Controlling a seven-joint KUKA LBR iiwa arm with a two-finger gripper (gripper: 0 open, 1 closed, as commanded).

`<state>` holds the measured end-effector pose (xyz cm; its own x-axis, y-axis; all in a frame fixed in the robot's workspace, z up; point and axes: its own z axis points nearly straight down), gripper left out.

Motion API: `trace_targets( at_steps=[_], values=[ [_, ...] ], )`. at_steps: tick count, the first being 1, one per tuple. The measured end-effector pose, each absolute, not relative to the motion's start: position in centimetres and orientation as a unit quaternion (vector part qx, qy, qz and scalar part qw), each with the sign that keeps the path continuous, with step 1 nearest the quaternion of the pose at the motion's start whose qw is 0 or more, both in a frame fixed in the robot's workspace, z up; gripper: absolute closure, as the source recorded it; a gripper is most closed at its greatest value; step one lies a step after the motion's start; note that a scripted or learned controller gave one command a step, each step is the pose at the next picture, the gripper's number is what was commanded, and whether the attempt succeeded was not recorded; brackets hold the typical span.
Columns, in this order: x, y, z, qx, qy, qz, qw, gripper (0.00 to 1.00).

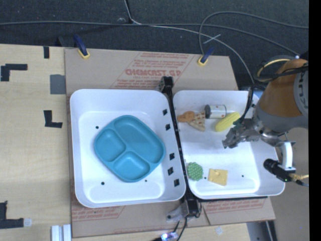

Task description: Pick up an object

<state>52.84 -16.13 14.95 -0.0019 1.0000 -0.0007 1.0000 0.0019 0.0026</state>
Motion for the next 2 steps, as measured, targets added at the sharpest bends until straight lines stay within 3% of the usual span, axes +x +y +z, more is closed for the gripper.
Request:
trace_targets(
  at_steps=[2],
  values=[
    [53.2,-15.6,23.5,0.706,0.708,0.0009,0.002,1.00]
  ],
)
